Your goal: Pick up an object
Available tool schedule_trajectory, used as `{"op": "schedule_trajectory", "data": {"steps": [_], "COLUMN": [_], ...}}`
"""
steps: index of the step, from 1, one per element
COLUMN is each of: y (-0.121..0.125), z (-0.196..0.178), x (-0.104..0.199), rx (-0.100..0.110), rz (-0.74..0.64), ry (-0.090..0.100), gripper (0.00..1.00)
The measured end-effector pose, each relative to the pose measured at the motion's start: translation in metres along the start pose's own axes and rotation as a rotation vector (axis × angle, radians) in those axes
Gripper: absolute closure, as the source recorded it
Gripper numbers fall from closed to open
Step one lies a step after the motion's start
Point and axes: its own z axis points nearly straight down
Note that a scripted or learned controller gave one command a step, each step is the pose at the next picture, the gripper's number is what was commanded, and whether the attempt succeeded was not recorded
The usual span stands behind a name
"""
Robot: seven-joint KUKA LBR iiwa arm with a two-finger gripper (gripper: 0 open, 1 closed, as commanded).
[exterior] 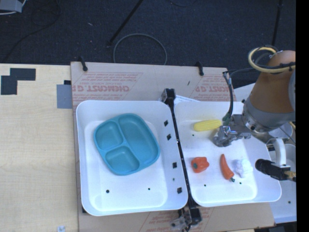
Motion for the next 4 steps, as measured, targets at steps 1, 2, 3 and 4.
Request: {"op": "schedule_trajectory", "data": {"steps": [1,2,3,4], "y": [-0.014,-0.012,-0.022,-0.022], "z": [-0.007,-0.002,0.007,0.003], "x": [0.046,0.1,0.146,0.201], "rx": [-0.001,0.0,0.0,-0.001], "rz": [0.0,-0.001,0.0,-0.001], "ry": [0.0,0.0,-0.001,-0.001], "gripper": [1.0,1.0,1.0,1.0]}}
